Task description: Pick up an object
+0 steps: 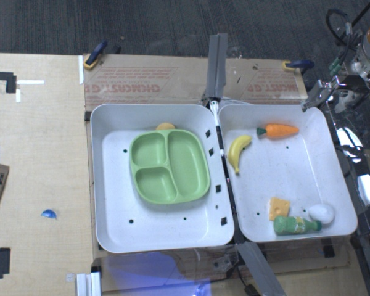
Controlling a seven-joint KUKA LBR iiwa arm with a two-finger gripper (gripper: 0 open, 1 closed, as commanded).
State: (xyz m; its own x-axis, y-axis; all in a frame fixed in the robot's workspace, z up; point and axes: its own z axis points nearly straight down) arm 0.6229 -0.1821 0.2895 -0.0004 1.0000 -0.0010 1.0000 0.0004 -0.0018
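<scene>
The right bin (333, 165) holds an orange carrot (279, 130) near its far wall and a yellow banana (237, 152) at its left side. At its near right corner lie a yellow cheese wedge (279, 208), a green bottle (296, 226) on its side and a white egg (321, 213). My gripper (319, 95) hangs at the upper right, just beyond the right bin's far right corner, away from all the objects. It is small and cluttered with cables.
The left bin (108, 184) holds a green divided plate (169, 165), with a small yellow-orange object (165, 127) peeking out behind it. A grey divider post (216, 66) stands between the bins at the back. Clamps sit on the cardboard backing (148, 79).
</scene>
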